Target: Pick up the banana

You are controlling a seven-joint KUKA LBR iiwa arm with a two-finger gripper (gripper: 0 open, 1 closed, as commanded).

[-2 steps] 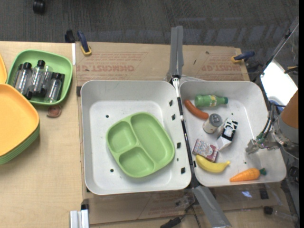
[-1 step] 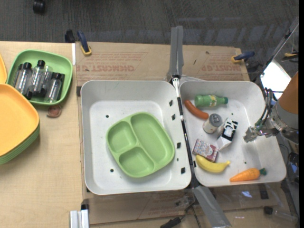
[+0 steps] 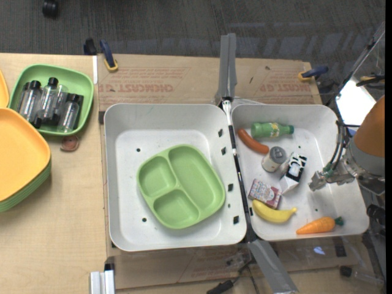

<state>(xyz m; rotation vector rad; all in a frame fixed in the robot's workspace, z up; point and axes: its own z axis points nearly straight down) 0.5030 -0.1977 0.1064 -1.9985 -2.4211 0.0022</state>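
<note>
Banana (image 3: pixel 274 212) first, since that's the target: it's lying flat on the floor of the right bin (image 3: pixel 324 118), near the front edge, curved with its ends turned up toward the back. Nothing is gripping it.

Now biggest to smallest. The bench (image 3: pixel 49 250) is a brown surface with cardboard under both bins. The left bin (image 3: pixel 116 182) holds a green divided plate (image 3: pixel 180 186) with three compartments, sitting at a bit of an angle. Off to the far left there's a stack of orange plates (image 3: pixel 21 164), and behind it a green tray (image 3: pixel 81 84) with some dark-capped vials (image 3: pixel 49 106) lying in it.

The arm (image 3: pixel 373 133) comes in from the right, orange band showing at the edge, and the gripper (image 3: pixel 323 179) hangs over the right side of the right bin, well apart from the banana. Can't tell if the claw is apart or together, it's just too small and murky at that spot.

Rest of the right bin: a green bottle (image 3: pixel 272 129) lying on its side at the back, a red-orange sausage-looking thing (image 3: pixel 253 141) just in front of it, a small grey can (image 3: pixel 274 158), a black and white carton (image 3: pixel 294 169), a pink packet (image 3: pixel 264 192) just beside the banana, and a toy carrot (image 3: pixel 319 225) to the banana's right.
</note>
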